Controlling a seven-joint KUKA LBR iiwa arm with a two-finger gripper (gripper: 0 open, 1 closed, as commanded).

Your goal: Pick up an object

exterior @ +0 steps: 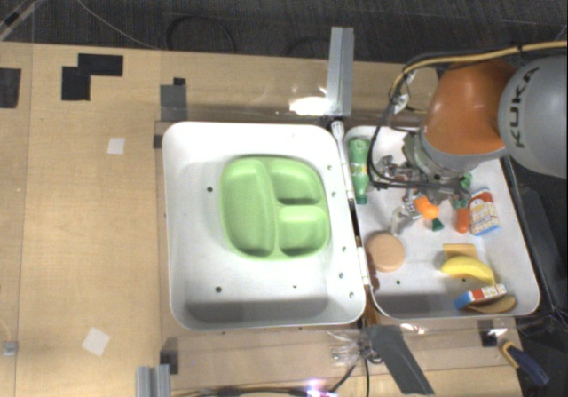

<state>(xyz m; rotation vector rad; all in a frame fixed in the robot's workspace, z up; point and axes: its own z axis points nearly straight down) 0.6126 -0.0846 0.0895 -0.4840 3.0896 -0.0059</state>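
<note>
The table [80,235] carries two white bins side by side. The left bin [191,289] holds a green divided tray [271,206], lying flat near its middle. Along the dividing wall, just inside the right bin [524,271], a green bottle [358,166] lies lengthwise. Below it sits a round tan disc [386,251], apart from the other items. Further right lie a small orange piece [430,211], a red piece [462,218] and a small carton [482,211], close together. Toward the lower right corner are a yellow banana [466,267] and a brown and blue item [485,298], just beside each other.

The gripper [417,209] is low over the upper middle of the right bin, near the orange piece. Whether the jaws are wide or narrow cannot be told; the wrist and cables hide them. No object is seen held.

Judgement: the step in hand is the approach to a grasp, and the orange piece is the likeliest target. To do it well, the jaws should straddle that piece alone, clear of the red piece and carton beside it, and settle fully down before closing.

The arm [532,120] reaches in from the right, its orange band [466,111] above the wrist, with the wrist pointing down into the bin.
</note>
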